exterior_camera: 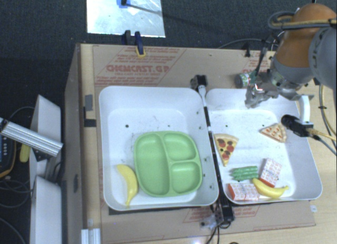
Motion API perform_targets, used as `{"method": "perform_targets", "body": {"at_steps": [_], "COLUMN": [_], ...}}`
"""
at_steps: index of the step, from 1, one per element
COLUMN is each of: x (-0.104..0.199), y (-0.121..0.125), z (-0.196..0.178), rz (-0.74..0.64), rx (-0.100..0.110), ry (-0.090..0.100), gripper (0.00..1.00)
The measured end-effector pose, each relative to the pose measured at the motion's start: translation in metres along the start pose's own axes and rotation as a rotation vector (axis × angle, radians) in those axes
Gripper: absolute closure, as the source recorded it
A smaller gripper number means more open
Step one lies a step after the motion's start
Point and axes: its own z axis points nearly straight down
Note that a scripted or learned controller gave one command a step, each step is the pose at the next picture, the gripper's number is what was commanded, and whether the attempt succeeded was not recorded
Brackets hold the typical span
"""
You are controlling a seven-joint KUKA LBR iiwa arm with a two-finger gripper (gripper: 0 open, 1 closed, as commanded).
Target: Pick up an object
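Note:
My gripper [254,99] hangs over the back of the right bin [303,148], with nothing visibly between its fingers. Below it in that bin lie a pizza slice [227,147] near the divider, a smaller pizza slice [274,132] to the right, a green bean pod [244,173], a red and white box [270,172], a second red and white box [243,191] and a yellow banana [269,189] at the front. The left bin [113,111] holds a green divided plate [168,163] and a yellow banana [128,183] at its front left.
The arm comes in from the upper right over the bin's back corner. A small can-like object [242,79] lies on the cardboard behind the right bin. A clamp [138,42] sits at the board's back edge.

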Motion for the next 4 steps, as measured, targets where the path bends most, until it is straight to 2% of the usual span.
{"method": "perform_targets", "body": {"at_steps": [1,2,3,4], "x": [-0.015,-0.071,-0.017,0.032], "y": [0.007,-0.049,-0.047,-0.023], "z": [-0.021,-0.07,-0.05,-0.01], "rz": [0.002,0.002,0.0,-0.001], "rx": [-0.004,-0.004,-0.002,-0.001], "ry": [-0.002,-0.003,0.0,0.0], "gripper": [1.0,1.0,1.0,1.0]}}
